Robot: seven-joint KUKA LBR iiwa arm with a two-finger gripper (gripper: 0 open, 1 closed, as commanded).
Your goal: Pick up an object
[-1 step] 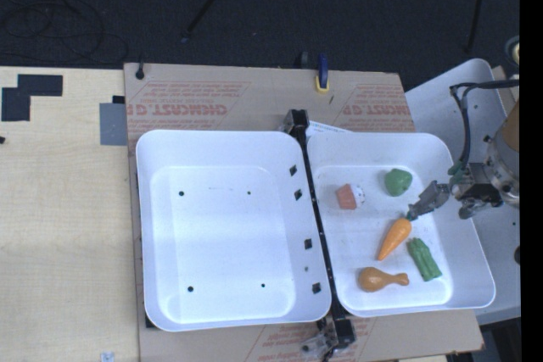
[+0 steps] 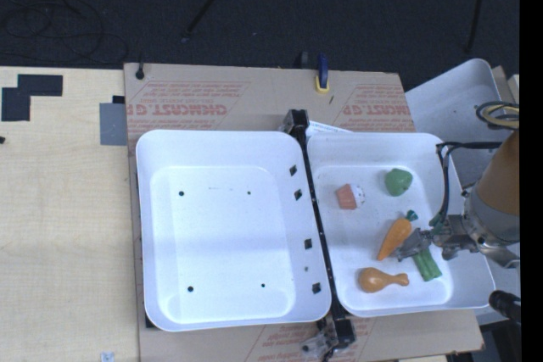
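Hand hangs low at the right bin's four o'clock, between carrot and green stick, likely lining up a grasp; its state I cannot tell. Nearby: orange gourd, green ball, pink block.

Camera view: single fixed camera, mounted above the worktop, looking down at a slant. Landmark: the black divider where the two white bins meet, set near the frame's centre. Left of the divider lies the left bin; right of it the right bin. Beyond the divider, toward the frame's top, brown cardboard under the bins gives way to dark floor with cables. Far right of the divider, the arm enters at the frame's edge. Range: moderate; both bins fit whole, with worktop margin left of the divider.
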